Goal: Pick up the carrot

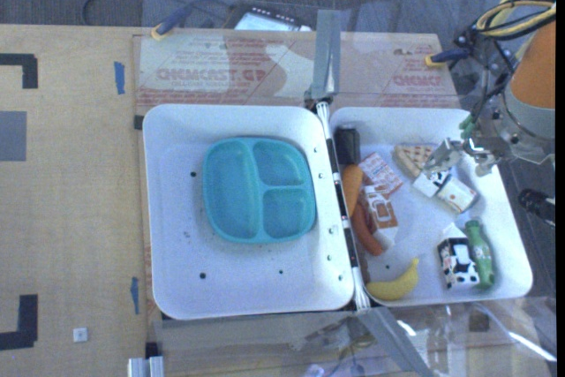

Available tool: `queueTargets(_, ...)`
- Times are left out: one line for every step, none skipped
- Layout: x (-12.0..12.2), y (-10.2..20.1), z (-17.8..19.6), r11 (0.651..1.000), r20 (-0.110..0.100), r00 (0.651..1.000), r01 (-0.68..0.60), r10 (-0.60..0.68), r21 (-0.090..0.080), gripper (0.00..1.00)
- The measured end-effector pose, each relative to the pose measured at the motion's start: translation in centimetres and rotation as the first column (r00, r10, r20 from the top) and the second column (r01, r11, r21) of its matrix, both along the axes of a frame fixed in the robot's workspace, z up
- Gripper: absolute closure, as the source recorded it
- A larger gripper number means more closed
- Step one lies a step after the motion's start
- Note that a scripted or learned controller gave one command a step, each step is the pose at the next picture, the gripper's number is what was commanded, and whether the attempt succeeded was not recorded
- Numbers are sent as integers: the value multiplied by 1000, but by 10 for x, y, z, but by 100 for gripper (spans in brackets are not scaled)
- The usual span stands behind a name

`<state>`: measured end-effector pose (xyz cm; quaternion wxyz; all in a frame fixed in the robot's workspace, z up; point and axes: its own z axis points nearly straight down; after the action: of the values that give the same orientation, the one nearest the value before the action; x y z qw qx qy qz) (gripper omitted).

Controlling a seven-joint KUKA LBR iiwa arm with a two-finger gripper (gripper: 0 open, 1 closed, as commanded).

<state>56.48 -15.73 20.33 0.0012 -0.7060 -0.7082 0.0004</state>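
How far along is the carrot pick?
Done: nothing visible. The carrot lies against the left wall of the right bin, beside a hot dog and snack packets. In hand: the gripper is over the bin's upper right, near the waffle and a small carton, apart from the carrot. Left: move across to the carrot, grasp it, lift it.

Orange carrot [352, 187] (right bin's left edge)
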Motion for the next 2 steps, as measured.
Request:
queueTargets(-24,48,-89,995,31,995,-95,96,-7,0)
queueTargets(41,40,-97,1000,36,999,-11,11,-1,0)
